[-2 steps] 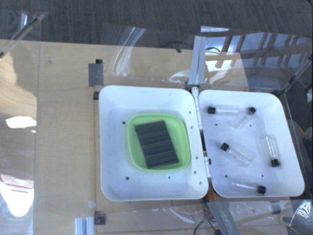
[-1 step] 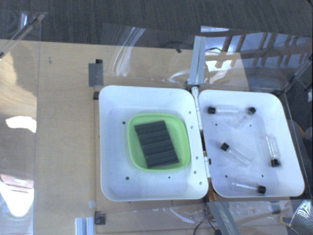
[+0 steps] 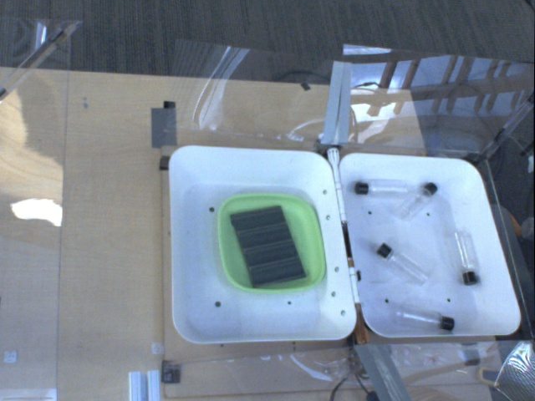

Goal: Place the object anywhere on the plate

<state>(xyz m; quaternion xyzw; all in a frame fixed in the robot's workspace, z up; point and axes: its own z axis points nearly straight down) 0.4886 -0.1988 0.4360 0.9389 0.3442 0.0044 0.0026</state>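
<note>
Dark ribbed block [image 3: 267,246] on green plate [image 3: 230,261], clear vials [image 3: 403,263] faint

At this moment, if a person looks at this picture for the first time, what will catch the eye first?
The bright green plate stands out first, lying in the left white bin with a dark ribbed block resting on it. Next come the clear vials with black caps, such as one vial, scattered apart in the right white bin.
</note>
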